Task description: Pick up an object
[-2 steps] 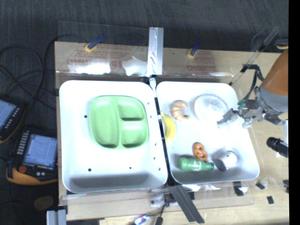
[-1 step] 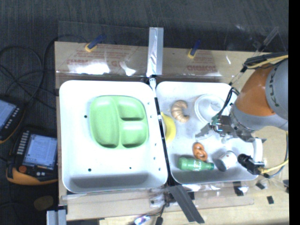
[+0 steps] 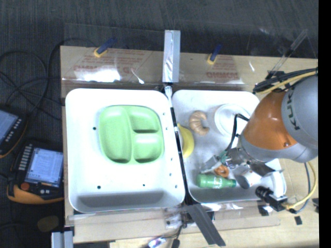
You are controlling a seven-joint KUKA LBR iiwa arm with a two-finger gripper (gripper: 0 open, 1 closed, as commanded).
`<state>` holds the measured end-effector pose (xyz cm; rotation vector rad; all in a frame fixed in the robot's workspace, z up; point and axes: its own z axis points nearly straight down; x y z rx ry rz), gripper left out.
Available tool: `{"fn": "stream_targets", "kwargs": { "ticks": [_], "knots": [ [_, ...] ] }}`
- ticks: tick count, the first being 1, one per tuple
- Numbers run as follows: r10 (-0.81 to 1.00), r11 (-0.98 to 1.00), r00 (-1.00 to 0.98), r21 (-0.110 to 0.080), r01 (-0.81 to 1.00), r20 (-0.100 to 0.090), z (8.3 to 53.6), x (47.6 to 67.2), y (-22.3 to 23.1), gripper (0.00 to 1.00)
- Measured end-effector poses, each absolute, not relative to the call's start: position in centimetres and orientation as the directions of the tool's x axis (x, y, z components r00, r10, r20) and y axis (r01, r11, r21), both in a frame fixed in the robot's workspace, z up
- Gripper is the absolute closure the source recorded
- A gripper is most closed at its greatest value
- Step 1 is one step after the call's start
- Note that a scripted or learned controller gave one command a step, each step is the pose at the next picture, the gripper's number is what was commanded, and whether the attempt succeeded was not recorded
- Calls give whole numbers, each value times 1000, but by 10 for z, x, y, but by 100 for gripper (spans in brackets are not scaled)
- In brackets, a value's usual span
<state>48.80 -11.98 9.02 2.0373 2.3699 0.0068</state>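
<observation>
right bin [image 3: 178, 138] crowded, green tray [image 3: 130, 133] fills left bin [image 3: 77, 138]

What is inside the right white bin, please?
The right bin holds a green bottle, a tan pastry-like item, a yellow object and a white round piece. The arm covers its right part.

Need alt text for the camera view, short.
The grey and orange arm reaches from the right into the right bin, its gripper low over a green bottle lying on its side. That bin also holds a tan pastry-like object; the left bin holds a green divided tray.
</observation>
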Motion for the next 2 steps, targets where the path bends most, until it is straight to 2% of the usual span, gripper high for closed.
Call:
{"fn": "stream_targets", "kwargs": {
  "ticks": [1,2],
  "knots": [
    [989,151,-151,14,988,-6,100,489,-118,100],
    [993,121,-121,-2,993,-1,194,572,-32,100]
  ]
}}
